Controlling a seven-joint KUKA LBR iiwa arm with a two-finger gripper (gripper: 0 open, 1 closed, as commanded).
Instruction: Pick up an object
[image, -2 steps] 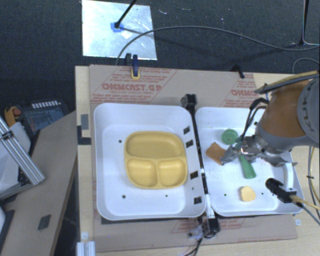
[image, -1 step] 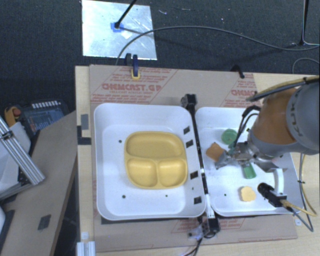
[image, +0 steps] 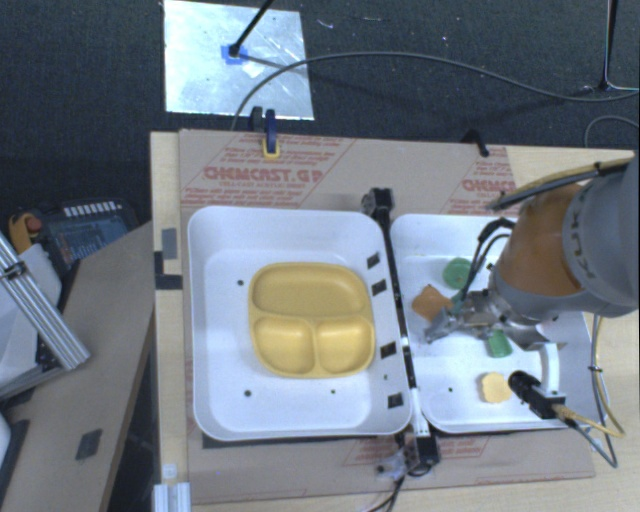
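The right bin (image: 440, 410) holds several small things. A round green piece (image: 457, 271) lies near its back. An orange-brown piece (image: 429, 300) sits by the left wall. A darker green piece (image: 497, 346) lies mid-bin, and a yellow piece (image: 492, 388) rests near the front. My gripper (image: 445, 322) is low in this bin, just below the orange-brown piece and left of the darker green one. Nothing is seen held in it. The arm's wrist covers the bin's right part.
In the left bin (image: 215, 300) lies a yellow divided plate (image: 310, 318). A black clip strip (image: 390, 300) runs along the seam between the bins. Cardboard (image: 300, 172) lies under both bins, and cables cross the dark floor behind.
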